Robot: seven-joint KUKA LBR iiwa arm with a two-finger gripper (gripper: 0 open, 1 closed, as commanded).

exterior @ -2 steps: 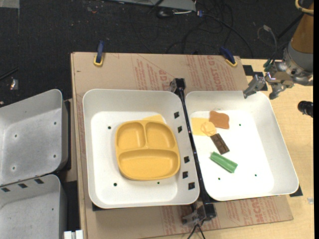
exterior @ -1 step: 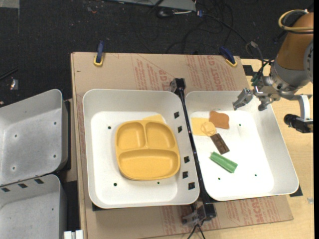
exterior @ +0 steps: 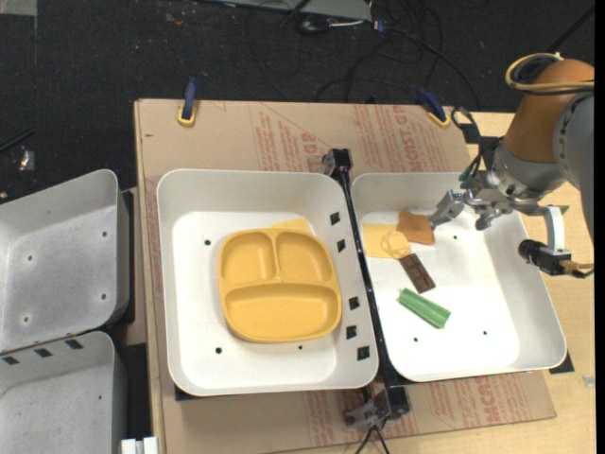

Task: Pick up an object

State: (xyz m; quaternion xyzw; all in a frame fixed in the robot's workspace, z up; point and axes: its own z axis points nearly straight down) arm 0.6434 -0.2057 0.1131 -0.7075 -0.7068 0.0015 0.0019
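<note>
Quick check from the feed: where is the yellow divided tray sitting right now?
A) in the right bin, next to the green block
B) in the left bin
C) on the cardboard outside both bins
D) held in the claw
B: the yellow divided tray lies flat on the floor of the left bin, while the green block lies in the right bin.

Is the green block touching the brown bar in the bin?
Apart. The camera view shows a strip of white bin floor between the green block and the lower end of the brown bar, so they lie near each other without meeting.
</note>
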